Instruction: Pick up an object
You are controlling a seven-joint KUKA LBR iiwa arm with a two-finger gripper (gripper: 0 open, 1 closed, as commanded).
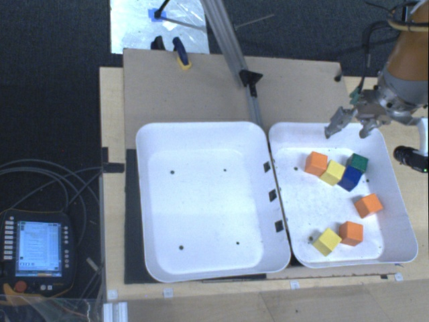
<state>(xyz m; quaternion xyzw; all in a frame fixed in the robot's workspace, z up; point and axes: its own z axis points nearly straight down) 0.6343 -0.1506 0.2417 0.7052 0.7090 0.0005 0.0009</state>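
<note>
A tan bench (pixel 301 82) bears two smooth white bins; the right bin (pixel 392 250) holds small matte cubes, an orange cube (pixel 316 163) sitting corner-on. The gripper (pixel 350 126) hangs above its far rim, fingers spread, holding nothing.

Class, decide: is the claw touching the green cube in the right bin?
Apart. The camera view shows the open claw above the bin's far rim, with bare white floor between it and the green cube.
</note>
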